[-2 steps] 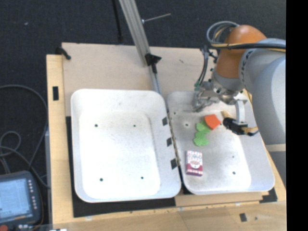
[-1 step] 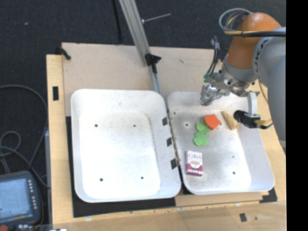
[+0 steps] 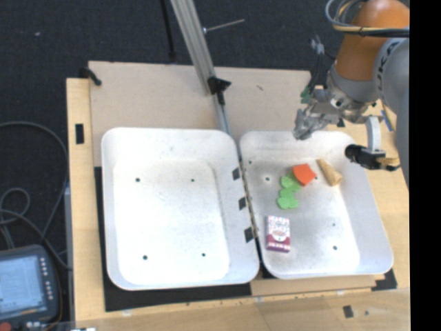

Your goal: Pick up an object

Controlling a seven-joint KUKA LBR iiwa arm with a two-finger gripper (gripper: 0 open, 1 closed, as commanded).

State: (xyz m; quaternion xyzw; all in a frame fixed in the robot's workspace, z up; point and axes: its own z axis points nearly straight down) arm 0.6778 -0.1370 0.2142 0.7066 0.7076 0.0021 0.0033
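The small maroon printed box [image 3: 278, 233], two green rounded pieces [image 3: 288, 191], orange block [image 3: 304, 174] and tan wooden peg [image 3: 329, 172] lie in the right white bin [image 3: 365, 254]. The gripper [image 3: 303, 131] hovers at its far rim; opening: cannot tell. Centre over one isolated item before descending.

Alu rail [image 3: 195, 38] slants over bench [image 3: 158, 95]; teach pendant [image 3: 24, 285] bottom-left w/ cables [image 3: 27, 185] on dark floor.

Objects [image 3: 304, 175] in right bin [image 3: 358, 254]
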